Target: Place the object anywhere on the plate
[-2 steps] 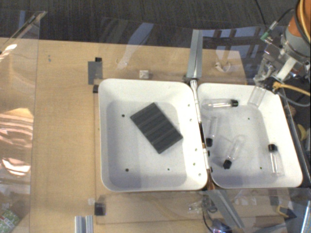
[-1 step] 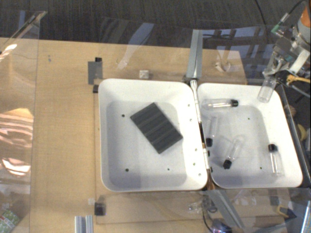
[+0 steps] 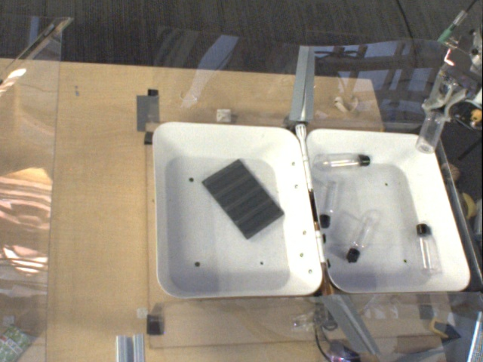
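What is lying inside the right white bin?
The right bin holds four clear vials with black caps. The vials cover almost none of its floor.

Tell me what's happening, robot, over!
Pincer at right bin's far right corner, a clear vial between its fingers. Dark ridged plate lies in left bin, nothing on it. Four vials lie loose in right bin. Path across looks clear.
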Robot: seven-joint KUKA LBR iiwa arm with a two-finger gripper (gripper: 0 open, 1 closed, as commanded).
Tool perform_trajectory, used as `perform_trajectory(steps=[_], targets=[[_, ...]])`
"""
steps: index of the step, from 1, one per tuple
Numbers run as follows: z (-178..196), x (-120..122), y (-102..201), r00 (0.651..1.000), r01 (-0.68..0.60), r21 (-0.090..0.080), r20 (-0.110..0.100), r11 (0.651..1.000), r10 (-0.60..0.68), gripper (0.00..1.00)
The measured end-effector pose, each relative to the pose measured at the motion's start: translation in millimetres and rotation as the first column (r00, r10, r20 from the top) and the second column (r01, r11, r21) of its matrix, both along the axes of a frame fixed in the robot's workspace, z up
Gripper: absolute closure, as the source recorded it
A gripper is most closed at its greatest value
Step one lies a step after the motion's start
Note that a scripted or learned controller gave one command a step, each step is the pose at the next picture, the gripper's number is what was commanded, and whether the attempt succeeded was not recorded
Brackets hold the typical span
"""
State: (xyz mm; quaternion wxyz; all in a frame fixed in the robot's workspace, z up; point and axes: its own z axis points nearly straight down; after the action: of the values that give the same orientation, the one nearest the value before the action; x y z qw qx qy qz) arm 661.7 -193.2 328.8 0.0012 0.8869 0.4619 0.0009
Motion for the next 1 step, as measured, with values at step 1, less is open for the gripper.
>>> perform_trajectory(steps=[1], targets=[[16.4, 7.6, 15.6, 0.905, 0.426, 0.002, -0.001, 0.905, -0.426, 1.0]])
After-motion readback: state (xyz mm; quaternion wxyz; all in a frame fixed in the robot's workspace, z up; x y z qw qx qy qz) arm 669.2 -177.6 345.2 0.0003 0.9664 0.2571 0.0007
